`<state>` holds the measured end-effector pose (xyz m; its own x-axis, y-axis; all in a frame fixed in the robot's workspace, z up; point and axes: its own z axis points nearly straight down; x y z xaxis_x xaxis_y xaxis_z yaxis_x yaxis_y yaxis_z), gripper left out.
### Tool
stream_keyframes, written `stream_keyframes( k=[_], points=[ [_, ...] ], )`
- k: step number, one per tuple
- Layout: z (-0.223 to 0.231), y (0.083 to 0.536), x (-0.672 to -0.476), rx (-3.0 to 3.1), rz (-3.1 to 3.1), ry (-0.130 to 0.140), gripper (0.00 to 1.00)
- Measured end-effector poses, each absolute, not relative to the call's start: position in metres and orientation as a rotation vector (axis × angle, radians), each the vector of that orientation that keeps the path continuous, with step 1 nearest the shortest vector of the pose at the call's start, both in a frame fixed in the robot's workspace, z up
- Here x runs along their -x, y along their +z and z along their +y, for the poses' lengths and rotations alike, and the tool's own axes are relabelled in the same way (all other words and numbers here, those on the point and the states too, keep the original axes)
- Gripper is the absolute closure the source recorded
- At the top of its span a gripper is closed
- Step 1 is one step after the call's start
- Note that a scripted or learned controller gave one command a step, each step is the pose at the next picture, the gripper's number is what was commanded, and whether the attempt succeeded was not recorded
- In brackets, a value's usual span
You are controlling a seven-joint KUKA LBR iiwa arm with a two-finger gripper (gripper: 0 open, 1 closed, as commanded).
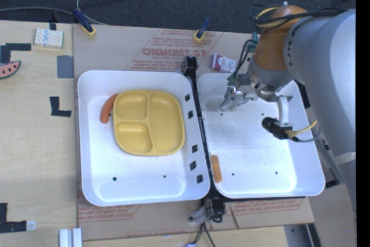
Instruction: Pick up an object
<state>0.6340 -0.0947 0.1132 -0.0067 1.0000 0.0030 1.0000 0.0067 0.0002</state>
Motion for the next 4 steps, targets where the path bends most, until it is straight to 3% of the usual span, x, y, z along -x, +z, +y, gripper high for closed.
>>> stream_keyframes(
  k=[1,2,3,4],
  points=[
    [-0.051,0.184,-0.537,2.218,-2.223,0.0,1.0],
    [-0.051,0.184,-0.536,2.218,-2.222,0.001,0.0],
    [-0.039,0.184,-0.602,2.219,-2.223,0.0,0.0],
    [-0.011,0.184,-0.608,2.217,-2.222,0.001,0.0]
  ],
)
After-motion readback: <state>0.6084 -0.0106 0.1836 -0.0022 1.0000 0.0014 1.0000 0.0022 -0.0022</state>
